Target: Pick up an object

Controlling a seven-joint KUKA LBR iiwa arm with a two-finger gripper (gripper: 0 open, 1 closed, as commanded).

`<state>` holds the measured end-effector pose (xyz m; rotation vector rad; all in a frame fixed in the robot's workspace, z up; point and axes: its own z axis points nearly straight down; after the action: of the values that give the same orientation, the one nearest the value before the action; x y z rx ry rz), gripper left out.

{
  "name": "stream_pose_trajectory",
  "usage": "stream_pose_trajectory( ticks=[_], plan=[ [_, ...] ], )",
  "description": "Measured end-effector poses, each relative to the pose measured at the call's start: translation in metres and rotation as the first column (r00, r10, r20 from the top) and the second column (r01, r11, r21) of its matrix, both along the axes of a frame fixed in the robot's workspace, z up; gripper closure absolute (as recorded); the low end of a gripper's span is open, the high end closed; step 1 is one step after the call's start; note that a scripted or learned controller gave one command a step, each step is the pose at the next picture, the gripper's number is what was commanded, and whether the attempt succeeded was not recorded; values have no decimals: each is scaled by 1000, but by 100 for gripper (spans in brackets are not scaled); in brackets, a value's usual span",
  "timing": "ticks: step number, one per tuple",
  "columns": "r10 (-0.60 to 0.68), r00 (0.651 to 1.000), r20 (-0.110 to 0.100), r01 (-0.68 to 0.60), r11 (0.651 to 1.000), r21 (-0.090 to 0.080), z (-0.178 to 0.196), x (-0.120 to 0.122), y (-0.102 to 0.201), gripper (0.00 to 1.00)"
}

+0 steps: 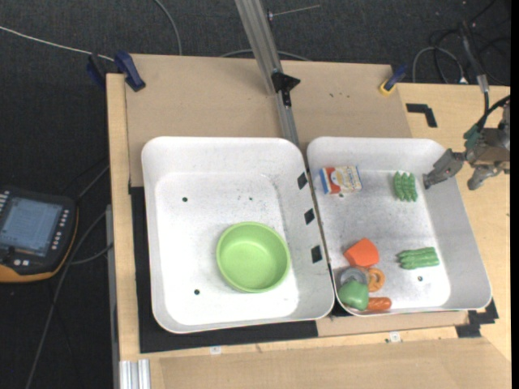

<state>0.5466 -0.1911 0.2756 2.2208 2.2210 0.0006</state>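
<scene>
My gripper (451,181) hangs over the right rim of the right bin (462,217), open, with nothing between its fingers. Its left finger (438,171) points toward a green ridged toy (405,186) lying just to its left. Elsewhere in this bin lie a red, white and blue box (340,179), an orange block (362,252) and a second green ridged toy (418,258). A green rounded piece (353,294), an orange ring (376,279) and a small red-orange piece (379,303) crowd the front left corner.
The left bin (174,217) holds a light green bowl (253,256). A metal pole (263,47) rises from the bench behind the gap between the bins. Black clips (310,215) sit on the divide. A handheld pendant (32,233) lies off the bench at left.
</scene>
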Motion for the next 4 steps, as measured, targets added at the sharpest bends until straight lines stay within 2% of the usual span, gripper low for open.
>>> stream_pose_trajectory(
  ticks=[3,4],
  plan=[
    [0,1000,-4,0,1000,1,-147,-2,-13,0],
    [0,1000,1,0,1000,0,-134,-1,-14,100]
  ],
)
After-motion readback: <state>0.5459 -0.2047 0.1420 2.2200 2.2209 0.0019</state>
